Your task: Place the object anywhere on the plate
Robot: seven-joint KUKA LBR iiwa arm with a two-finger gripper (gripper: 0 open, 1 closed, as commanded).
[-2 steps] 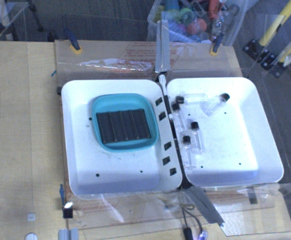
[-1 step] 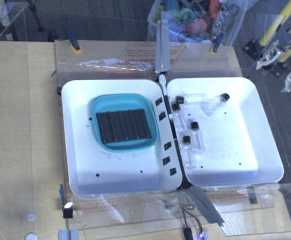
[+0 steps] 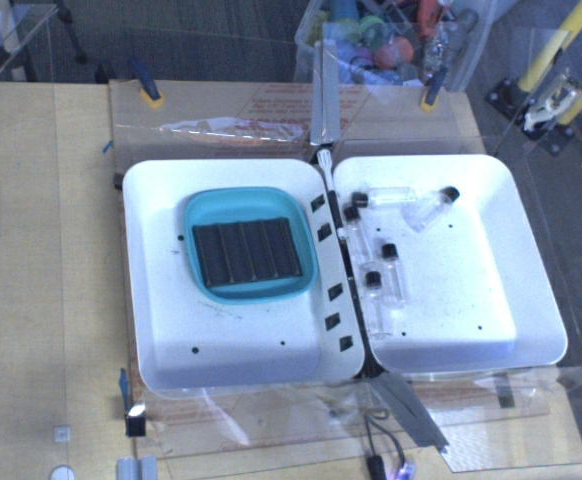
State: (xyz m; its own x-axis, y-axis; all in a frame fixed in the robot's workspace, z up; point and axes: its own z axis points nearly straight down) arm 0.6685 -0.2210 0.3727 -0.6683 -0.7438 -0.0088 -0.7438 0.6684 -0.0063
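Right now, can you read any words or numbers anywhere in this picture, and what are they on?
No text can be read here.
Clear plastic sheet behind the bins: faint reddish print, too blurred to read.
Teal plate in the left bin: no writing; a dark ribbed slab lies on it.
Clear vials with black caps in the right bin: no label I can make out.

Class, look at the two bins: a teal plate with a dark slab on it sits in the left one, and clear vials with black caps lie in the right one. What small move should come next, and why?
Probably bring the arm in over the right bin, above one vial. The vials all lie in that bin, apart from the plate in the left bin.
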